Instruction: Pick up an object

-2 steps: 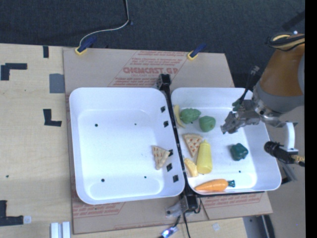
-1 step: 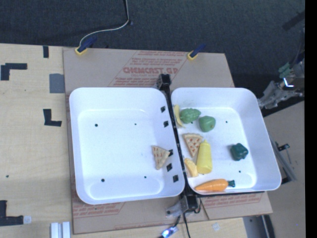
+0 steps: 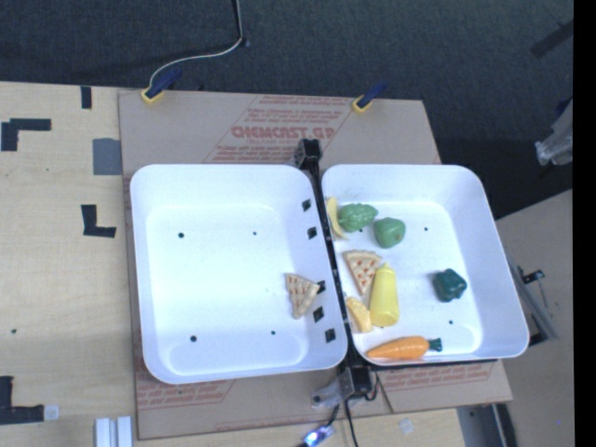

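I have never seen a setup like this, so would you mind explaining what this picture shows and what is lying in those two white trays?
This is one picture from a fixed camera above a workbench, looking down at a slant. A robot arm normally reaches in from the right to pick things up.

On a cardboard sheet sit two shallow white bins side by side. The left bin has one toy waffle slice near its right wall. The right bin holds toy food: two green vegetables near the top, a pizza slice, a yellow bottle, a dark green piece towards the right and a carrot along the bottom edge.

Everything lies loose in the bins; nothing is being held.
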Controlling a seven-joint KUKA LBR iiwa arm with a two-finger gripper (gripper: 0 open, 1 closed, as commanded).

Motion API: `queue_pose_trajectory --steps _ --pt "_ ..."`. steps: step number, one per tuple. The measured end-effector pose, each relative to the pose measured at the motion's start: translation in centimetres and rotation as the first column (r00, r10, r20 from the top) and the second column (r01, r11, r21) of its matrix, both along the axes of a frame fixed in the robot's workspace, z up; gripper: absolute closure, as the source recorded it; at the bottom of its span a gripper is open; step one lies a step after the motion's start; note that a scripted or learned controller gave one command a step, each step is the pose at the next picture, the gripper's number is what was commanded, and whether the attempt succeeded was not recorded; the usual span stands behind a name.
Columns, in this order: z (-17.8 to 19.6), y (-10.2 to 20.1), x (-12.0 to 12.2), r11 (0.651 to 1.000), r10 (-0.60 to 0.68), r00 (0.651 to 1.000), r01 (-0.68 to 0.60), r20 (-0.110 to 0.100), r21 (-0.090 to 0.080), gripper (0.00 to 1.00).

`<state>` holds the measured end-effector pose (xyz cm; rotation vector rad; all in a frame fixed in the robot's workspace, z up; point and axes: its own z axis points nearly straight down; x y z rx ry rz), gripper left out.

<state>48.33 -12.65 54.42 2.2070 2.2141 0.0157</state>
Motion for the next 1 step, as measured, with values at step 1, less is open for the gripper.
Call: queue_pose_trajectory --steps 1 --pt "-18.30 0.77 -0.10 1.000 -0.003 0.999 0.003 -0.035 0.006 1.00"
